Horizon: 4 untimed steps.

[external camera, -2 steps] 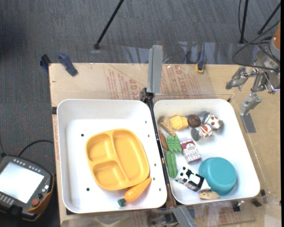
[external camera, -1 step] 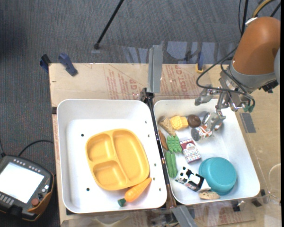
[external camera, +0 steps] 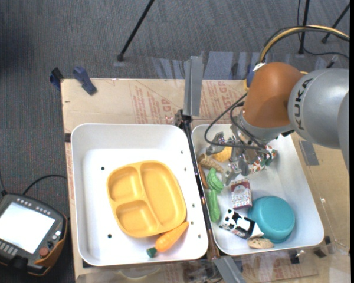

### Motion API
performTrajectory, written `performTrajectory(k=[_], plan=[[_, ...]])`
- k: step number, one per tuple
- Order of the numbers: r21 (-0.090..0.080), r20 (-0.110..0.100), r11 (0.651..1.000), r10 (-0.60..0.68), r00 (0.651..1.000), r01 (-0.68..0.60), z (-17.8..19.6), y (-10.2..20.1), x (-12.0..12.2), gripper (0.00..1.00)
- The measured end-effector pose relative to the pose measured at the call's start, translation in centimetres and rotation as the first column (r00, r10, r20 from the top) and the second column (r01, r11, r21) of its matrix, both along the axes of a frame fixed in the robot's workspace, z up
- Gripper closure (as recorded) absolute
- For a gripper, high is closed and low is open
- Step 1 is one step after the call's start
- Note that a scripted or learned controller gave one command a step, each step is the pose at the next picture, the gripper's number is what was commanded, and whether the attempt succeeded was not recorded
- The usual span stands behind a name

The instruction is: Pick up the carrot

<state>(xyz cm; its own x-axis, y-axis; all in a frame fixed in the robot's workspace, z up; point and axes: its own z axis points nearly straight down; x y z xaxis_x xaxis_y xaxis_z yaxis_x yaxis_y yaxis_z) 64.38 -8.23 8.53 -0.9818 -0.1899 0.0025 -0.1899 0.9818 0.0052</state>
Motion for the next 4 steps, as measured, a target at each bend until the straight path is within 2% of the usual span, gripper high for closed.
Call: performTrajectory(k=[1,2,3,4], plan=[[-0.001,0.009,1.000,0.002,1.000,-0.002,1.4,0.1,0.3,1.00],[-0.008,0.022,0.999,0.039,0.999,-0.038,13.6,-4.4,-1.1,1.00],[-0.003,0.007,0.999,0.040,0.999,-0.040,12.7,-4.2,-1.4,0.00],[-0.003,0.005,0.999,-0.032,0.999,0.032,1.4,-1.0,0.0,0.00]])
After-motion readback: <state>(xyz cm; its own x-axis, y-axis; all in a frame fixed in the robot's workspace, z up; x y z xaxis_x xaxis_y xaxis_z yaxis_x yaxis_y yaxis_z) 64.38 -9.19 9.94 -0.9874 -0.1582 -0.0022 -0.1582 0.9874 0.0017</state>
